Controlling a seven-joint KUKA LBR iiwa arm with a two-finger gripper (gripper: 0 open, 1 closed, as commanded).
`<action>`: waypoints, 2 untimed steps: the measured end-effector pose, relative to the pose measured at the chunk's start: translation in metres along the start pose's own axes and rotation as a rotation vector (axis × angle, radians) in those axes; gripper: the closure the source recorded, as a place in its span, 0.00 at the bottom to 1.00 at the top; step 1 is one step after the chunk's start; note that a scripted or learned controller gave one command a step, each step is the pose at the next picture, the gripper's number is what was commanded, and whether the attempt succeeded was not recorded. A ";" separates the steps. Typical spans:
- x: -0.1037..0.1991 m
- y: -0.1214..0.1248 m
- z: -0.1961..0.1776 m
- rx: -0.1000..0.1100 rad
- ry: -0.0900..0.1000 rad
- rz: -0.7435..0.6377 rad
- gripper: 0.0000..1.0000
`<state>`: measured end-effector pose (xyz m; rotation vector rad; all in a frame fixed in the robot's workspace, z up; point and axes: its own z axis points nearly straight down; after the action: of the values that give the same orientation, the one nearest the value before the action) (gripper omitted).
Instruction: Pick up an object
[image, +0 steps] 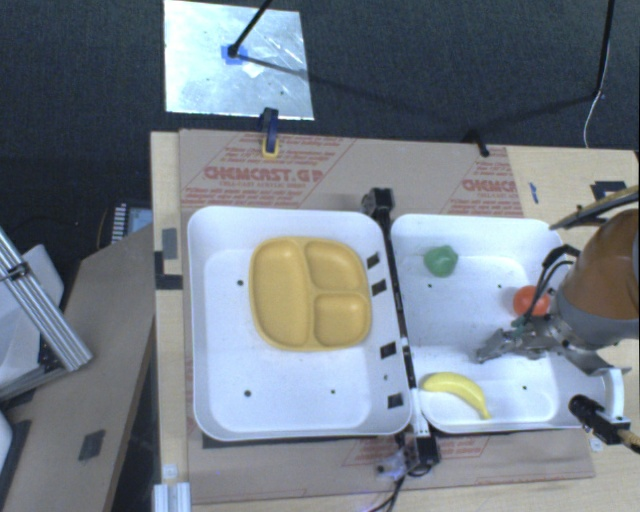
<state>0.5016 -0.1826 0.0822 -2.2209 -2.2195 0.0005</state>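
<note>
In the right bin (470, 235), a yellow banana (458, 391) lies near the front edge. A green round object (440, 261) sits toward the back left. A small orange-red object (527, 298) rests near the arm's wrist, partly hidden by it. My gripper (492, 349) is low over the bin floor and points left. It is just above and right of the banana and below the orange-red object. Nothing shows in its grasp.
The left bin (220, 390) holds a yellow divided plate (308, 292). A black divider (392, 310) with clips runs between the two bins. The arm's orange band (608, 270) fills the right side of the right bin. Cables (548, 275) hang by the wrist.
</note>
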 end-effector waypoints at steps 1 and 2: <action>0.000 0.002 -0.013 -0.005 -0.002 -0.001 1.00; 0.007 0.006 -0.073 -0.009 -0.003 -0.006 1.00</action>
<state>0.5072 -0.1753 0.1552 -2.2206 -2.2318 -0.0057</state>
